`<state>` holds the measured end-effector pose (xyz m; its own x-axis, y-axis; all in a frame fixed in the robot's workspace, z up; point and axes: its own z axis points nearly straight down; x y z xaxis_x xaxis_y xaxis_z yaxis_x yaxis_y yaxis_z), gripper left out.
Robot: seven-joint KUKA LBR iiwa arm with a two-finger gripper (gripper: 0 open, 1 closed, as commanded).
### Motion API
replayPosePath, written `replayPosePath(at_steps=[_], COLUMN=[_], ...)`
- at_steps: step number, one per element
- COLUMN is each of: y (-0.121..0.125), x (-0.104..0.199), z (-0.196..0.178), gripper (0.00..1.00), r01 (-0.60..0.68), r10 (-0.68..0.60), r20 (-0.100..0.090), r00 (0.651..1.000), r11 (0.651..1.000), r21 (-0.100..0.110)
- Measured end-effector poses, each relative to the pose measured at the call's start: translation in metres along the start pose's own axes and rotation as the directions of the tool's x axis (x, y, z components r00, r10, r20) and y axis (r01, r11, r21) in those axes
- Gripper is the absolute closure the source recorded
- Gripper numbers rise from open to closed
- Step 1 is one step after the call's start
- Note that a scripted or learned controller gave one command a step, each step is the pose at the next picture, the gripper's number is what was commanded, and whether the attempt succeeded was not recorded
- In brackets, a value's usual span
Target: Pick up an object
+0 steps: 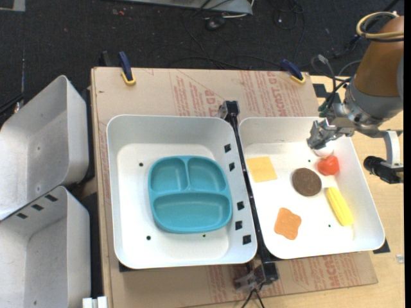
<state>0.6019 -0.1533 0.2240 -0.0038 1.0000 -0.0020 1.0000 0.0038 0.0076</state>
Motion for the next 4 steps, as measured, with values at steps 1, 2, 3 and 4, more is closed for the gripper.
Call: replayPosePath(at_steps=[1, 2, 3, 4], y=[0.001, 0.009, 0.011, 0.019], x=[0.000, 0.058, 0.113, 0.163], z=[0.000, 0.006, -0.007, -0.013], gripper=[1.00, 1.00, 1.00, 1.00], r01=[-0.001, 0.004, 0.005, 0.004], r10=[0.001, -0.004, -0.005, -0.004], r20=[-0.001, -0.004, -0.004, -0.004], r00=[1.000, 1.000, 1.000, 1.000], r11=[1.000, 1.000, 1.000, 1.000], r21=[0.005, 0.007, 0.005, 0.005])
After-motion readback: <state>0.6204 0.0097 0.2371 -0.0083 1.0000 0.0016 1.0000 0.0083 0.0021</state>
